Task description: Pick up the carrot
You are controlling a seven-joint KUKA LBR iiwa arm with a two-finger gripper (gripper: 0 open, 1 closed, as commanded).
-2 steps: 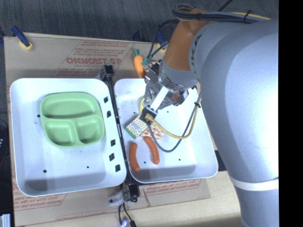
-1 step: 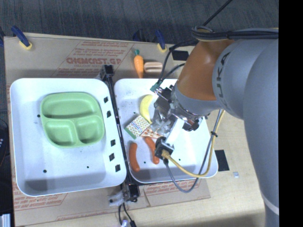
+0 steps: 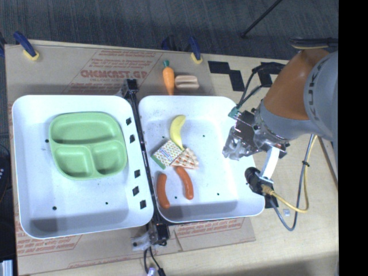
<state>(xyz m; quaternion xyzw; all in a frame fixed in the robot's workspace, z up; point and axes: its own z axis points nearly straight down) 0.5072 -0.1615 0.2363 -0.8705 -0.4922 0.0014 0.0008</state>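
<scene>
So the carrot [image 3: 167, 78] hasn't been reached yet: it's parked outside the right bin [image 3: 221, 111], roughly 10 o'clock from the gripper [image 3: 234, 150], whose open-or-closed state can't be told, so a long reach is needed.

Grey arm [image 3: 322, 91] with orange band, black wrist cables, yellow cable.

We look down from one fixed camera above the table [image 3: 86, 68], at a slant and from a middle distance. The left bin [image 3: 23, 154] lies toward 9 o'clock and the right bin [image 3: 218, 200] near the centre. We see dark floor [image 3: 115, 10] along 12 o'clock, so the camera faces that far edge. The arm [image 3: 299, 96] enters from 3 o'clock.
</scene>
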